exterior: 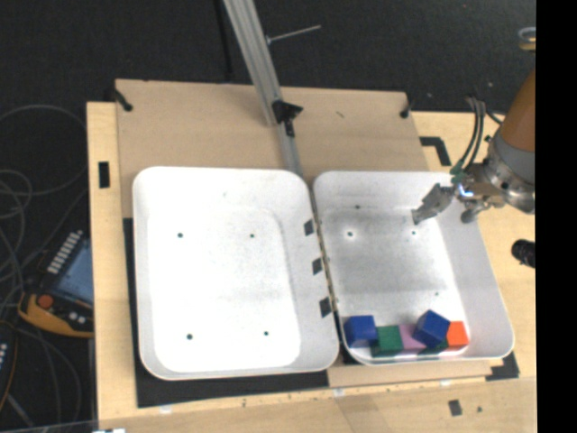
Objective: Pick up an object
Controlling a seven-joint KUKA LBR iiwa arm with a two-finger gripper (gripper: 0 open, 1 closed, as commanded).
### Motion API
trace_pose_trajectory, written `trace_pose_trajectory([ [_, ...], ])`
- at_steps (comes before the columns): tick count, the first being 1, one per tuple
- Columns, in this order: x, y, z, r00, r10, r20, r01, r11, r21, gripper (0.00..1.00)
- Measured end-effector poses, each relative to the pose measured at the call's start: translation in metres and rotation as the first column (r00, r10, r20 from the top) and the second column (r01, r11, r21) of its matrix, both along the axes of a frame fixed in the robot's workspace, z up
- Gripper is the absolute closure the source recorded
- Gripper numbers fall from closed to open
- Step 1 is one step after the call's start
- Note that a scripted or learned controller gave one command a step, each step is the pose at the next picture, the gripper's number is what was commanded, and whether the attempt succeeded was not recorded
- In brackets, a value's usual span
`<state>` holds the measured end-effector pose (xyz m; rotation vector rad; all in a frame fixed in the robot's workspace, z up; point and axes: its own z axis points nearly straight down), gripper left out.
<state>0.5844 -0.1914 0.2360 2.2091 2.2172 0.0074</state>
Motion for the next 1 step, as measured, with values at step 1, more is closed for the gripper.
trace_pose_trajectory([
  [1, 0.0207, 0.0226, -0.1403, 1.000, 0.000, -0.015, 0.000, 1.000, 0.005, 0.00],
])
